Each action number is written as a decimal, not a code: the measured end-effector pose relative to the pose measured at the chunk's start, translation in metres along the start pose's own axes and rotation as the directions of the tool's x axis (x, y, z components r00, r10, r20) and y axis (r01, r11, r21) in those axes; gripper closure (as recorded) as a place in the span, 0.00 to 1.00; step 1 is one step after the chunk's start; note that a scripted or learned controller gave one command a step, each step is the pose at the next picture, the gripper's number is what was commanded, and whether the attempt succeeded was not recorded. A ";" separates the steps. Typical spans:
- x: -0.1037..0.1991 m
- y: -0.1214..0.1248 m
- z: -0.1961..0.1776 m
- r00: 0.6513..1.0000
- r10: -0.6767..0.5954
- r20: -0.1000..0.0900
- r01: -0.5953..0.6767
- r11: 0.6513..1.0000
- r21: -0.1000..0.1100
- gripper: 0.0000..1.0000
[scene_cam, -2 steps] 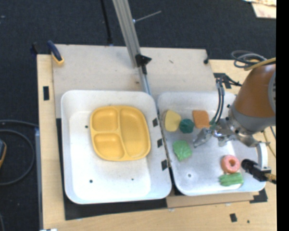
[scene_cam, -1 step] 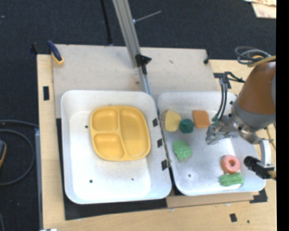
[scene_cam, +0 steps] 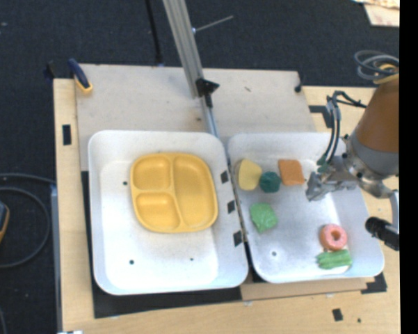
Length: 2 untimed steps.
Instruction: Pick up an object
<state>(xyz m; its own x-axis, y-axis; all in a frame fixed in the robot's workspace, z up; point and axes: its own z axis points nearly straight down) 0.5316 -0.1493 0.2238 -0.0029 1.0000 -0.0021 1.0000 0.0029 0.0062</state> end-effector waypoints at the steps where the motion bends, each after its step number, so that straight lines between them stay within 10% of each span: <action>1: -0.001 0.001 -0.028 1.000 0.000 0.000 0.000 1.000 0.002 1.00; 2: 0.054 0.022 -0.035 1.000 -0.006 -0.003 0.006 1.000 0.003 1.00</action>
